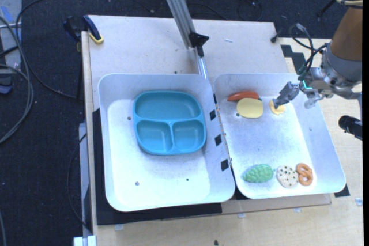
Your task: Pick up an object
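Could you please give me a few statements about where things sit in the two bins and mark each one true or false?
1. The blue divided tray lies in the left bin. True.
2. The green item sits beside the red item at the far end of the right bin. False: the green item is at the near end, next to the cookie and the pretzel.
3. The gripper is over the right bin, close to a small yellow piece. True.
4. The pale yellow item lies in a compartment of the blue tray. False: it lies in the right bin, just below the red item.
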Motion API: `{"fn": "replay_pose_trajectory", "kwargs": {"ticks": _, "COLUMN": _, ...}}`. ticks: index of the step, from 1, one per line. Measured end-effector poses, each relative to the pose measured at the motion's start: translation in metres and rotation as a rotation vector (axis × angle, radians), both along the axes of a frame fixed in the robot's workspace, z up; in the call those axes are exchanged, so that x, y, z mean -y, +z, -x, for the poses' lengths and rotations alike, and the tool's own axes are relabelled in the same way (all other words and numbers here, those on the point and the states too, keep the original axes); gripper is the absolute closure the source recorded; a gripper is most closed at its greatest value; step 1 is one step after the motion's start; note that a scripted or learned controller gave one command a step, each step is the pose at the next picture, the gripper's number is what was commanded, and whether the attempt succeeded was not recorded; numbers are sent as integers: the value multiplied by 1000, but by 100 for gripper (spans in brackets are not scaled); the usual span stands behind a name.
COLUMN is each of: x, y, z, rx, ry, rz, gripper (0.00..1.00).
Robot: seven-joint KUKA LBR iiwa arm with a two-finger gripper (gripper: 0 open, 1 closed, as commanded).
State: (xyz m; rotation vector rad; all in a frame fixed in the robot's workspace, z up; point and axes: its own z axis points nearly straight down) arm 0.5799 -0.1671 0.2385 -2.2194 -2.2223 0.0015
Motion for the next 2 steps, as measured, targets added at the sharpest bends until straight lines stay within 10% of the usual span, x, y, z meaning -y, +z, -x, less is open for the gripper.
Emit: {"fn": "replay_pose_trajectory", "kwargs": {"ticks": 2, "x": 1, "y": -62, "z": -4, "rx": -2, "ry": -2, "rz": 0, "gripper": 0}}
